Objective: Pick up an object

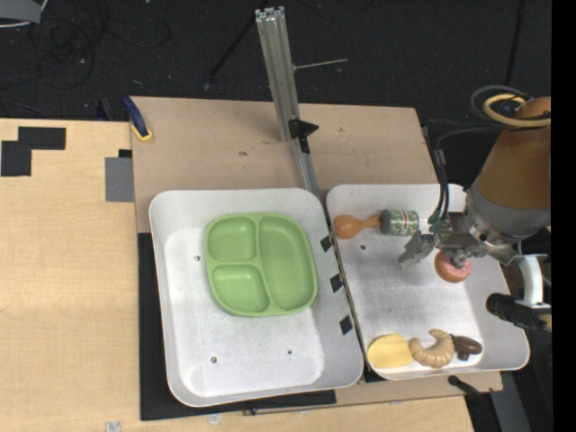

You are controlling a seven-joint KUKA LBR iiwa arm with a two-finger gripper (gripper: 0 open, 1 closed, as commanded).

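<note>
My gripper hangs low over the right part of the right bin, at the end of the grey arm with its orange band. A reddish-pink round object lies right under it, partly covered by it. I cannot see whether that object is gripped. Just left of the gripper, near the bin's far wall, lie a small bottle with a green label and an orange bulb-shaped object. Along the near wall sit a yellow round object, a tan curled object and a dark brown piece.
The left bin holds a green divided plate. A metal post rises behind the gap between the bins. Black clips line the shared wall. Bare white floor shows in the middle of the right bin.
</note>
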